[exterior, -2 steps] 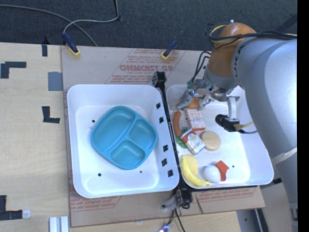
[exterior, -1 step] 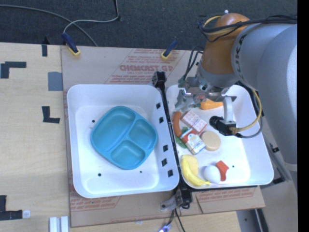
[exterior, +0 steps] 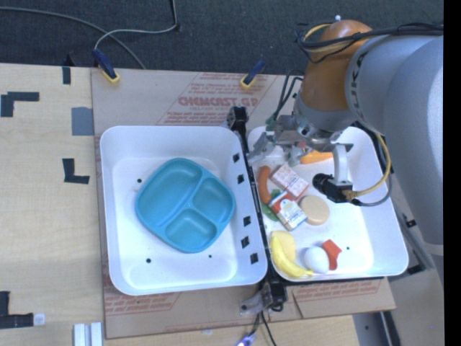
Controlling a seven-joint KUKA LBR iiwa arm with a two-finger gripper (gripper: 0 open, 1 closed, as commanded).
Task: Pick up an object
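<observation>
My gripper (exterior: 291, 147) hangs under the orange-banded wrist over the far left part of the right bin (exterior: 374, 254). Just below it lie a pink and white box (exterior: 291, 181) and a red sausage (exterior: 263, 182). An orange carrot piece (exterior: 318, 158) pokes out beside the gripper on its right. Nearer the front are a green and white carton (exterior: 289, 212), a tan round disc (exterior: 315, 210), a yellow banana (exterior: 284, 254), a white egg (exterior: 315, 258) and a small red piece (exterior: 331, 254). I see nothing held.
The left bin (exterior: 119, 193) holds a blue divided plate (exterior: 186, 204). A black-clipped divider wall (exterior: 247, 200) separates the two bins. The arm's grey body fills the right side above the right bin. A black cable (exterior: 360, 193) loops over that bin's right part.
</observation>
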